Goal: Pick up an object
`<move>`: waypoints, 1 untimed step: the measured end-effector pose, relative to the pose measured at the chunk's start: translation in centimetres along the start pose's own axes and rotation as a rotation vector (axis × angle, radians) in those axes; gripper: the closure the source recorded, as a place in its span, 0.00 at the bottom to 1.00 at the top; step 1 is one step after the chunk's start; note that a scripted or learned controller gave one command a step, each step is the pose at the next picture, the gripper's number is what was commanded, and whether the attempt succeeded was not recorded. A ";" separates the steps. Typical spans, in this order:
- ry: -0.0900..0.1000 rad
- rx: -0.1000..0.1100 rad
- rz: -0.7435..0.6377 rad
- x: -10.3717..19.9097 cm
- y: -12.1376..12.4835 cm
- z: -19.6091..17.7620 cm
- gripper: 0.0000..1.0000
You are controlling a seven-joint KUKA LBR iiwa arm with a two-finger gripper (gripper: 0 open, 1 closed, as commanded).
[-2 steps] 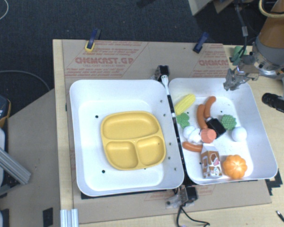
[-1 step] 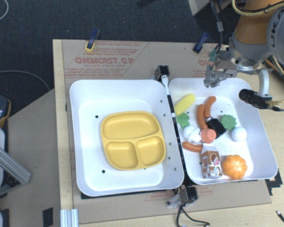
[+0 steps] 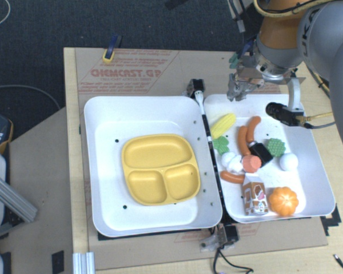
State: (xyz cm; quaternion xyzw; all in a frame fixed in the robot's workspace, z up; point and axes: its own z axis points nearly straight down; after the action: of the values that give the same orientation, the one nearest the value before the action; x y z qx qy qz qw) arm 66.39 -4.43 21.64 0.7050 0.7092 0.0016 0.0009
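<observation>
Since nothing sits between the fingers of the end effector (image 3: 238,93), which hangs over the far left corner of the right bin (image 3: 323,178) with its fingers a little apart, the step in hand appears to be the approach to a pick. To do it well, the arm should, in my judgement, choose a piece with free space around it, centre the fingers on it and descend straight. Left to right: the left bin (image 3: 100,153) holds a yellow divided tray (image 3: 159,169), which lies flat near the middle and has three compartments with nothing in them. The right bin holds the candidates. A yellow corn cob (image 3: 223,124) lies nearest the end effector, by the dividing wall. Green leafy pieces, two sausages (image 3: 248,132), a black block and white balls crowd together at mid-bin, touching one another. A brown carton (image 3: 254,198) and an orange fruit (image 3: 283,201) sit side by side at the near edge. The corn cob looks the least obstructed; the crowded centre risks a double grip or a slip.
</observation>
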 end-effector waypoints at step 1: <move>-0.001 0.005 0.007 -1.5 -1.0 -0.4 1.00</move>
State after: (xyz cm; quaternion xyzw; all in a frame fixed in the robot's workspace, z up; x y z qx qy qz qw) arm 65.36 -5.97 22.03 0.7076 0.7066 -0.0005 -0.0002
